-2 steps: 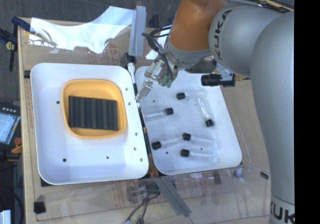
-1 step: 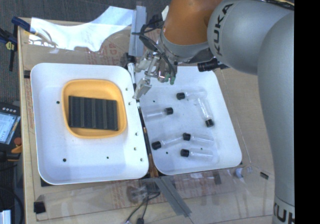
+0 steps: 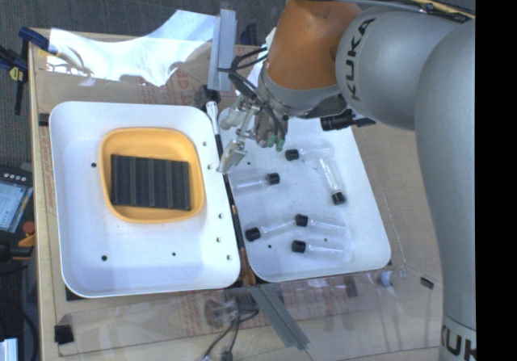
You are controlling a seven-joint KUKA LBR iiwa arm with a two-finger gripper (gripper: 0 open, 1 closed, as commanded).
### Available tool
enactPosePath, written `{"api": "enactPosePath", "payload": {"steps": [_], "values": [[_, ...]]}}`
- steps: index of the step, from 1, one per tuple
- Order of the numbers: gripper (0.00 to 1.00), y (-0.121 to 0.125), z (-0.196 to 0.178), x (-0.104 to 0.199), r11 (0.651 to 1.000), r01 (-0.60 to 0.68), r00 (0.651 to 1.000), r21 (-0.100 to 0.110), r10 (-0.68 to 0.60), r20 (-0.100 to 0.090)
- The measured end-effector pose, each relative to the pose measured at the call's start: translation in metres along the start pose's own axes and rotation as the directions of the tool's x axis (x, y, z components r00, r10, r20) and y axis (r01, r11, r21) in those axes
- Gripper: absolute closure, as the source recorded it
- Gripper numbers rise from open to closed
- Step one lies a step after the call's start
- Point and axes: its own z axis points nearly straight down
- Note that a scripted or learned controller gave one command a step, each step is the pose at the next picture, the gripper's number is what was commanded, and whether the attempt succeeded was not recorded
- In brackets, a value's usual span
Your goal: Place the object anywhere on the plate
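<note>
"KUKA" marks the grey arm (image 3: 404,69); vials (image 3: 262,181) seemingly carry no labels.

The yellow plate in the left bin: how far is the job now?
Nothing looks done: the yellow plate carries only its dark ribbed insert. In hand: the gripper is over the right bin, upper left corner, with no vial visibly between its fingers. Left: pick a black-capped vial and put it on the plate.

Probably a lab: KUKA arm (image 3: 388,60), clear capped vials (image 3: 262,181), white bins (image 3: 73,254).
</note>
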Motion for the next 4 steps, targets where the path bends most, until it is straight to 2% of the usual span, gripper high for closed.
{"api": "enactPosePath", "payload": {"steps": [1, 2, 3, 4], "values": [[0.00, -0.008, -0.007, -0.011, 1.000, -0.024, 1.000, -0.001, 0.024, 0.004], [0.00, -0.037, -0.020, -0.023, 0.986, 0.167, 0.986, 0.000, -0.167, 0.003], [0.00, -0.018, -0.025, -0.028, 0.886, 0.463, 0.886, 0.000, -0.463, 0.004], [0.00, -0.058, -0.012, -0.036, 0.650, 0.760, 0.650, 0.000, -0.760, 0.002]]}}
